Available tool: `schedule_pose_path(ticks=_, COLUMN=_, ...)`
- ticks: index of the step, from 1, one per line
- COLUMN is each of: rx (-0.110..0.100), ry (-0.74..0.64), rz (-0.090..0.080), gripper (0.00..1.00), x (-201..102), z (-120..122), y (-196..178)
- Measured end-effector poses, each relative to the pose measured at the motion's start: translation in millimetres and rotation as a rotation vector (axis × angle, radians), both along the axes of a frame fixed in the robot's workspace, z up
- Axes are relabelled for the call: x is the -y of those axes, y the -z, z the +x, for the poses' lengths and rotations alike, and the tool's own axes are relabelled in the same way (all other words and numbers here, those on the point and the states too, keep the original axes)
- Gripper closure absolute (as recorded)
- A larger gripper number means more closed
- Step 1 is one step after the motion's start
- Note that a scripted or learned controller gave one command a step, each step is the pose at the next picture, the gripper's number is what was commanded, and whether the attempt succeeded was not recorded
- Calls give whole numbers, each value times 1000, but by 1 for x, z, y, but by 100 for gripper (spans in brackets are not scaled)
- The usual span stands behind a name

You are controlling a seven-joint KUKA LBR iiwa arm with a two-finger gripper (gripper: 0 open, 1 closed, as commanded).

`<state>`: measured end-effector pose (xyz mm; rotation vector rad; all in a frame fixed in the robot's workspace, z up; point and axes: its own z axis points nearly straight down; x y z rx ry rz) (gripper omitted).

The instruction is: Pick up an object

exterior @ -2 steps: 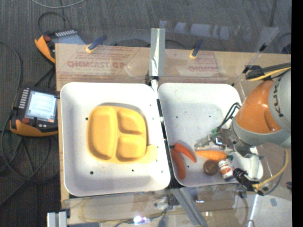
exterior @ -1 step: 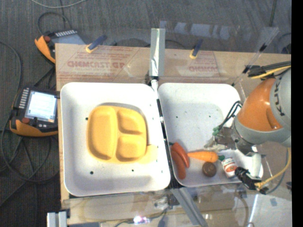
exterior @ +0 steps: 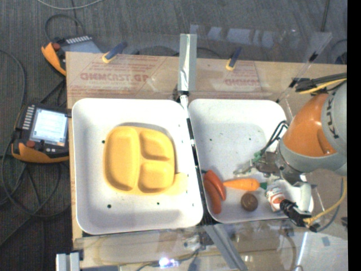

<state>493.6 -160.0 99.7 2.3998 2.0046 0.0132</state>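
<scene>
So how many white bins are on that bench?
2. The left bin holds a yellow compartment tray; the right bin holds a carrot and other small items, partly covered by the arm.

Arm [exterior: 316, 134] was cut off at the right frame edge, and its wrist covered the right bin's [exterior: 237, 123] lower right corner. Claw [exterior: 265, 165] was too cluttered and small to read. Small red-white item [exterior: 275, 197] sat half under the wrist, unidentifiable.

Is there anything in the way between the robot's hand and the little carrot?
Nothing visible is. The gripper hangs over the right bin, just above and right of the carrot. The red disc lies on the carrot's far side, the brown ball below it.
</scene>
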Motion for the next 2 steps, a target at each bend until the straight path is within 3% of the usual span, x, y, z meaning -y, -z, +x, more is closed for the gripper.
schedule_pose_path(ticks=1, rx=-6, ry=-332, rz=-7, gripper=0, x=-1, z=-7, y=10)
schedule_pose_path(ticks=2, rx=-1, ry=-333, rz=-6, gripper=100, x=-2, z=-5, y=0)
